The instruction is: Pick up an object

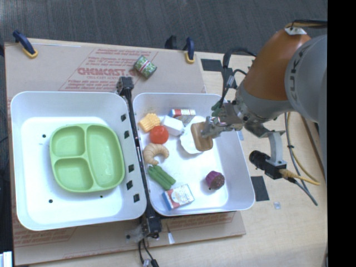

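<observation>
The right bin (pixel 240 174) holds several toy foods. A red tomato (pixel 159 134), a tan croissant (pixel 156 153), a green vegetable (pixel 162 176), a small carton (pixel 179 196) and a purple piece (pixel 214 179) lie in it. My gripper (pixel 209 130) reaches in over the bin's right rim from the right. It is shut on a brown bread-like piece (pixel 200 138), which sits slightly over a white flat piece (pixel 188 145) near the bin's upper right.
A yellow-orange piece (pixel 149 122), a white block (pixel 173 125) and a small tin (pixel 182 113) lie at the back of the right bin. The left bin (pixel 22 143) bears a green divided plate (pixel 87 157). A green can (pixel 145 66) lies on the cardboard behind the bins.
</observation>
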Available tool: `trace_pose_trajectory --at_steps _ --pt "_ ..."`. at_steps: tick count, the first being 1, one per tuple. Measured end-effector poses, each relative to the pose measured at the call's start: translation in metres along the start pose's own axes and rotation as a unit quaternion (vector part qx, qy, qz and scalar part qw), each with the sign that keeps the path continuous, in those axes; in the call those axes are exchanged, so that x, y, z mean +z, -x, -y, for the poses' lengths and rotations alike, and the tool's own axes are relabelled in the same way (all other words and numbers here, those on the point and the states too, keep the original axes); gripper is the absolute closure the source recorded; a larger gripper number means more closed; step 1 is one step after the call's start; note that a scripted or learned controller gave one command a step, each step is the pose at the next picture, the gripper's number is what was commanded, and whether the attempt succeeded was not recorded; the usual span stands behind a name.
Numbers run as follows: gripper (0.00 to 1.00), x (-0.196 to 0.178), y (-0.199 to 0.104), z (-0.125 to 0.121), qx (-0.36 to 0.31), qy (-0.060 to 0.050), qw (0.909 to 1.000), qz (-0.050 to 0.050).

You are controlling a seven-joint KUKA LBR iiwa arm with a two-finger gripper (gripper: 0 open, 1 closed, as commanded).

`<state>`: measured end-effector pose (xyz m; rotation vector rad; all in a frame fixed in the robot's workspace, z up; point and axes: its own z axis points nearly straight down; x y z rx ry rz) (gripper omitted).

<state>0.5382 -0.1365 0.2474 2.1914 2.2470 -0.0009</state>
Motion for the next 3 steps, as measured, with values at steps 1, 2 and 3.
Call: trace_pose_trajectory --at_steps 1,2,3 --pt "1.0 -0.026 0.01 -0.048 0.01 0.0 0.9999 -0.001" --pt "1.0 0.03 -0.027 -0.008 0.009 -0.003 1.0 -0.002" --pt "1.0 0.019 -0.027 -0.008 0.007 -0.003 1.0 -0.002"
